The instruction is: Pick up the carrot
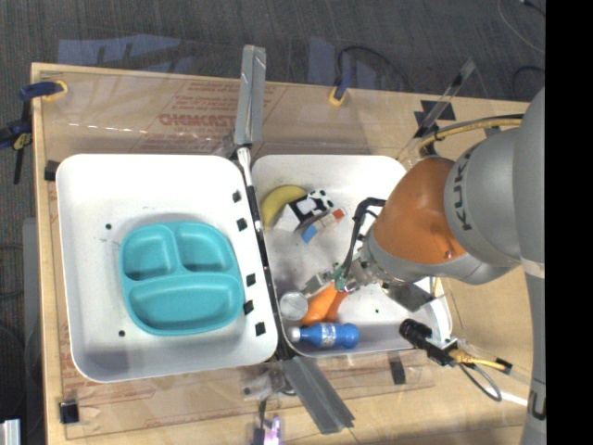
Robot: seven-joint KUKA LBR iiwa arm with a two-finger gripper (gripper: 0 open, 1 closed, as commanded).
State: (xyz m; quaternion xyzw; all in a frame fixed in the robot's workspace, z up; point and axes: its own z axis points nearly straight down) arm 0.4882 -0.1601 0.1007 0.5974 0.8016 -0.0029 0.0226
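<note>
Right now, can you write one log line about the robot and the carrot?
gripper: low over carrot, grasp unconfirmed | carrot: right bin, beside blue bottle | banana: far side

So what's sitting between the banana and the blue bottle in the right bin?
In the camera view, the carrot lies between the banana and the blue bottle, just above the bottle.

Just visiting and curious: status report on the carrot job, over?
End effector down in right bin, at carrot's top end. Carrot lying in bin. Blue bottle and silver can crowd it.
</note>
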